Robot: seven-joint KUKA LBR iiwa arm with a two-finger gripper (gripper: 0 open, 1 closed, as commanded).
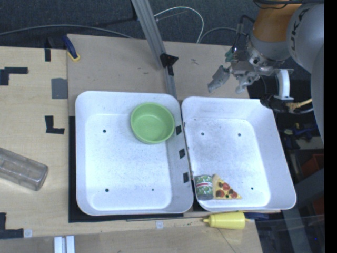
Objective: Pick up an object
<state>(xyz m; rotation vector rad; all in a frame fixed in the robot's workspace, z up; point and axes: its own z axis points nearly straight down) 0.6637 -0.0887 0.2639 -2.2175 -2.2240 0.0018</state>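
**Operator:** Where does the gripper stand, and what is there for it to pick?

**Guide:** You have the gripper (230, 82) hanging above the far rim of the right bin (274, 141), near that bin's back corner. Its two fingers are spread apart with nothing between them. Nothing has been picked up so far, I would judge.

**Operator:** Which thing should I go for?

**Guide:** You have two fair choices. The green bowl (152, 122) sits to the gripper's left and a little nearer the camera, in the left bin (84, 157), close to the wall the two bins share. The small food packet (204, 186) and the pizza slice toy (225, 190) lie well forward of the gripper, at the near edge of the right bin, touching or almost touching each other. The yellow bottle (226, 220) lies beyond them still, outside the bins on the bench.

**Operator:** How do I do it well?

**Guide:** The bowl looks the surer grip to me. Bring the fingers over one side of its rim, so one goes inside and one outside the wall, then come straight down and close. Pick the side away from the shared wall, so the outer finger has room. If you take the flat pieces instead, expect trouble: they lie low and close to the bin's front wall, so you may catch both or neither. Keep the fingers wide until you are down.
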